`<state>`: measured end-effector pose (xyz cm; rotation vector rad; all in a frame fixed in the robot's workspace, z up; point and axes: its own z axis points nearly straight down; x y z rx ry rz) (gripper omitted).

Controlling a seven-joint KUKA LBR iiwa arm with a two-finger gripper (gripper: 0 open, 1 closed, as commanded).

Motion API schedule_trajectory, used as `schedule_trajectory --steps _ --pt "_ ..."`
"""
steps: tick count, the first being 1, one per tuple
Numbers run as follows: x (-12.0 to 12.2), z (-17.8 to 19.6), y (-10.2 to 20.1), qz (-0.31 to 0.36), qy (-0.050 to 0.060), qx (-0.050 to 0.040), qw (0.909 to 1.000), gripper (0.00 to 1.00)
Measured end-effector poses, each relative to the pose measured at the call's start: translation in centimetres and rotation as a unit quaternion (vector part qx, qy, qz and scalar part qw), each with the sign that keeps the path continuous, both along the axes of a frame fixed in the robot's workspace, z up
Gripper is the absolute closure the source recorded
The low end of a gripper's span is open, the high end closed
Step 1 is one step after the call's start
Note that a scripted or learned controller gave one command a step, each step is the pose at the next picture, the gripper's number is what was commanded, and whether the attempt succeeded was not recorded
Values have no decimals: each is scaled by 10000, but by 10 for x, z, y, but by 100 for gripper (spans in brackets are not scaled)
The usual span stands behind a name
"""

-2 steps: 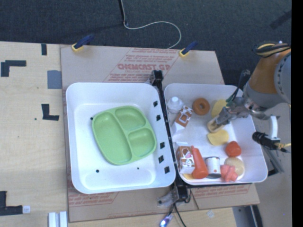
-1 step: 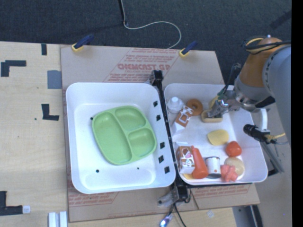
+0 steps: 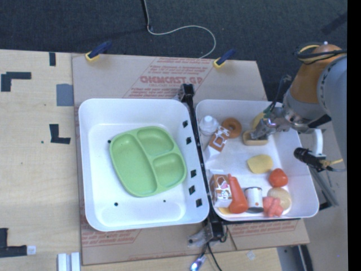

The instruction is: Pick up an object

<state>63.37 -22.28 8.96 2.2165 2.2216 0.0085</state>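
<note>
Camera view: two white bins sit side by side on the table (image 3: 34,168). The left bin (image 3: 90,168) holds one green divided plate (image 3: 148,161). The right bin (image 3: 307,199) holds a brown ring (image 3: 231,126), a small bottle (image 3: 208,124), a yellow piece (image 3: 259,164), a red tomato (image 3: 277,178), an orange carrot (image 3: 236,195) and several other small items. The tool (image 3: 260,130) is low over a tan block (image 3: 255,140) near the bin's far right corner; I cannot tell its state.

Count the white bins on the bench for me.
2: the left bin holding a green tray, and the right bin with the small items.
</note>
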Motion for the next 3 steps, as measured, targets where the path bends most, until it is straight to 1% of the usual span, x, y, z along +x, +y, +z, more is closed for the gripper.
schedule_trajectory --steps 1,2,3 --pt "1 0 2 -5 10 -22 10000 100" --pt "-41 0 -2 -12 -31 -29 10000 100" --pt "-40 0 -2 -7 -19 -28 10000 100"
